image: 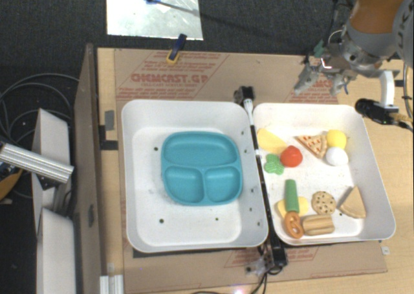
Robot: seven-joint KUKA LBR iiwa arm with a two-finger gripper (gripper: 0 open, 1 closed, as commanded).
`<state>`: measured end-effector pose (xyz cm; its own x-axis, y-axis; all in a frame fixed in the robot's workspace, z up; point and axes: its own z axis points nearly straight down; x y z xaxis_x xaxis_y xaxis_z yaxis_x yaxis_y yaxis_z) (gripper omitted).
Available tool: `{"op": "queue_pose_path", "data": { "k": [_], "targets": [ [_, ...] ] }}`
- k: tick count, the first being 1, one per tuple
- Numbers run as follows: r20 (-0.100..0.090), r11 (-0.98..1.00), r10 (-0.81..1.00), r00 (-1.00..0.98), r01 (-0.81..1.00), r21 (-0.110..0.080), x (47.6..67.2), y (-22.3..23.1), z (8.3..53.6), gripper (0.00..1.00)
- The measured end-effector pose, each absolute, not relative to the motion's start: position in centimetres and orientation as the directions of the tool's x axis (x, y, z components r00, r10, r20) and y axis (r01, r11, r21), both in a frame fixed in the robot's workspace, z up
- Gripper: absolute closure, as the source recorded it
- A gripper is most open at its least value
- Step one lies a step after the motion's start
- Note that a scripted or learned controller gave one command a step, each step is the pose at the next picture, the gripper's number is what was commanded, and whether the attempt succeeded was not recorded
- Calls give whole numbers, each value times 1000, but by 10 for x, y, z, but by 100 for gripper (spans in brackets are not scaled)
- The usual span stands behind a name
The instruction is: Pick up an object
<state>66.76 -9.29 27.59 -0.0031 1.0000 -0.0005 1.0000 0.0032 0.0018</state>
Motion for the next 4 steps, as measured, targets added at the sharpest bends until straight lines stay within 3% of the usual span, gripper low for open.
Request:
{"op": "queue_pose_path", "data": {
  "k": [1, 2, 3, 4],
  "targets": [
    [2, -1, 1000, 1, 1000, -16, 617, -102, 93, 0],
    [1, -1, 1000, 1, 1000, 8, 604, -106, 87, 0],
    [-1, -3, 1000, 3, 1000, 10, 542, -108, 88, 0],
    [-2, 0, 1000, 0, 1000, 10, 591, -161, 87, 0]
  ]
}}
